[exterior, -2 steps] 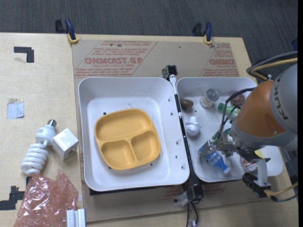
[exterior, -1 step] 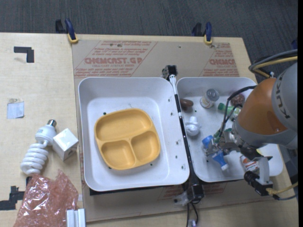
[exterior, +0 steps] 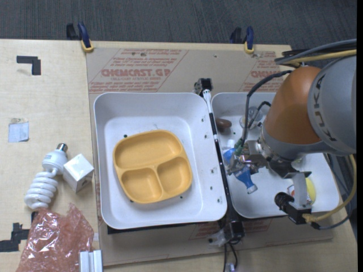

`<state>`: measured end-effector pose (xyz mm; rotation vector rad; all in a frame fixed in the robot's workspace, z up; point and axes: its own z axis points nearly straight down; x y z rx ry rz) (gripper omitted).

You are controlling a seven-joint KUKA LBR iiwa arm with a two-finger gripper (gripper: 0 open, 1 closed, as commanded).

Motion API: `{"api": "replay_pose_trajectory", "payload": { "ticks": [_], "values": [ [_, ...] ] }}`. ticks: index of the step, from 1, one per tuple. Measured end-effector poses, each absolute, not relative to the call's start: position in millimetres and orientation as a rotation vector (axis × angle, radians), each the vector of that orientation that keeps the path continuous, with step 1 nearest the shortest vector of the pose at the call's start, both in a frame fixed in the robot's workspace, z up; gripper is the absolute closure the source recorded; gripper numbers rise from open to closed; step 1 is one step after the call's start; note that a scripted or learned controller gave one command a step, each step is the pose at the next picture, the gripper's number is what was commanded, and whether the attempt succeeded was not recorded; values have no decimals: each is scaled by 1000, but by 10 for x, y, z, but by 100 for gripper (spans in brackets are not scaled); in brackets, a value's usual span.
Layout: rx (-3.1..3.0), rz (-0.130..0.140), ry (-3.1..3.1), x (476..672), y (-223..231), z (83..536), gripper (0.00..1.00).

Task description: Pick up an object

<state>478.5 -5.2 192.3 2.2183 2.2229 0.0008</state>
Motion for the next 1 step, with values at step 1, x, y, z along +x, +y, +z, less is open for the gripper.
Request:
{"api": "replay_pose_trajectory", "payload": {
  "ticks": [1],
  "values": [
    [2219, -2, 2223, 5218, 276, 1921, 100]
  ]
}}
